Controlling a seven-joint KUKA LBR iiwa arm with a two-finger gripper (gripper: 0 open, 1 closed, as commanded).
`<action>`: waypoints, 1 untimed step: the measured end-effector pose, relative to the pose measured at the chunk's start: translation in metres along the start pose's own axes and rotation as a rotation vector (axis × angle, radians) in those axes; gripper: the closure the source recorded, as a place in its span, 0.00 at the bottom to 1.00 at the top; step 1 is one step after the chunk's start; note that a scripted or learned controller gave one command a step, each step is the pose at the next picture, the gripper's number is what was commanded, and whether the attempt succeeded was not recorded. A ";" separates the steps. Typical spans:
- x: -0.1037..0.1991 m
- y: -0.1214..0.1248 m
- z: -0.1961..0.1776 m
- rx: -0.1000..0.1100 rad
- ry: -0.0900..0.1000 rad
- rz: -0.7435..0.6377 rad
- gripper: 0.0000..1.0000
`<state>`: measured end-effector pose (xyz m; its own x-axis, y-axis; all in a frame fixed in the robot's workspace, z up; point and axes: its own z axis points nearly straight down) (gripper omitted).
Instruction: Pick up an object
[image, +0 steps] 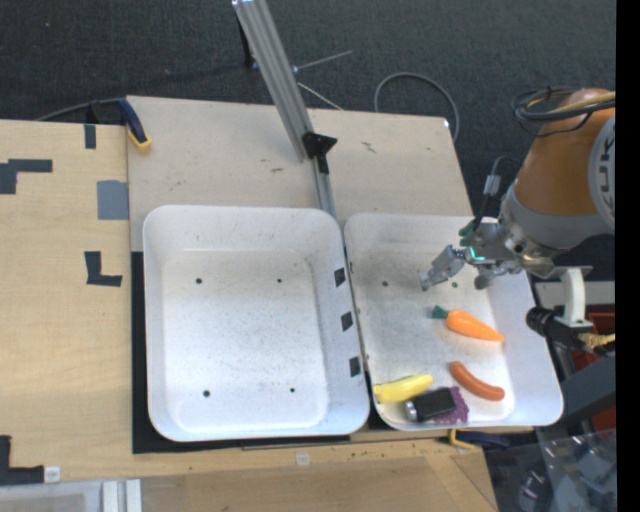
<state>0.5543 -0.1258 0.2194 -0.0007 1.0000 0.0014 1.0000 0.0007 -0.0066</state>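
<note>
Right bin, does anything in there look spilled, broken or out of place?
Nothing stands out. The toy carrot, sausage, banana and a black and purple item lie loose near the front of the right bin, all intact.

Speckled matt white plastic bins (250, 225), pale wood-grain bench (50, 300), glossy orange plastic carrot (475, 326), brushed metal rail (280, 70).

On your worktop (230, 150) two bins sit side by side, their inner rims touching. In the right bin (400, 250) a carrot (474, 325) lies toward the right wall, with a sausage (477, 381) nearer you from it. At that bin's near edge a banana (402, 387) lies just left of a dark box (434, 404). The gripper (462, 268) hangs over the right bin, behind the carrot.
</note>
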 end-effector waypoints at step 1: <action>0.000 0.001 -0.003 -0.005 -0.001 -0.001 0.00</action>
<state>0.5551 -0.1259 0.2219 -0.0019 1.0000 0.0005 1.0000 0.0020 -0.0019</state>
